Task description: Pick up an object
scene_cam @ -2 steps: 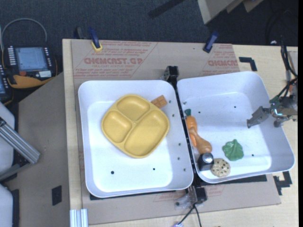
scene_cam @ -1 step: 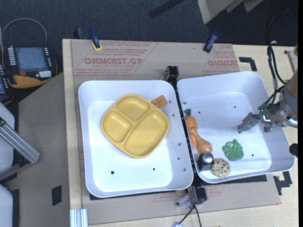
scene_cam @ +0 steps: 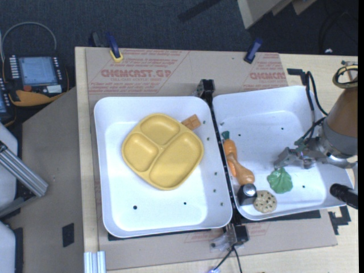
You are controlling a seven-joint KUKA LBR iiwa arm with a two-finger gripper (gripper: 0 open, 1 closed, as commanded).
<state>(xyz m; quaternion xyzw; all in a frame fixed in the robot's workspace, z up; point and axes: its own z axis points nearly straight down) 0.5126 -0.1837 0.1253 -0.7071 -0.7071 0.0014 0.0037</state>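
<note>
A robotics lab, not a home: a tabletop (scene_cam: 85, 169) topped w/ a cardboard sheet (scene_cam: 170, 70) stamped "CHEMCAST", held at the back by clamps (scene_cam: 115, 49). Two white bins (scene_cam: 114, 203) sit side by side, fixed at a black bracket (scene_cam: 206, 87). A handheld control unit w/ screen (scene_cam: 35, 73) and looped cable lies at left on dark carpet (scene_cam: 142, 10). Alum. framing (scene_cam: 23, 172) runs along the left edge; loose cables trail at right.

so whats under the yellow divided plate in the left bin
A small orange-brown block pokes out from beneath the yellow three-compartment plastic plate's upper right edge, on the left white bin. How far the block runs under the plate is hidden, as is anything else there.
</note>
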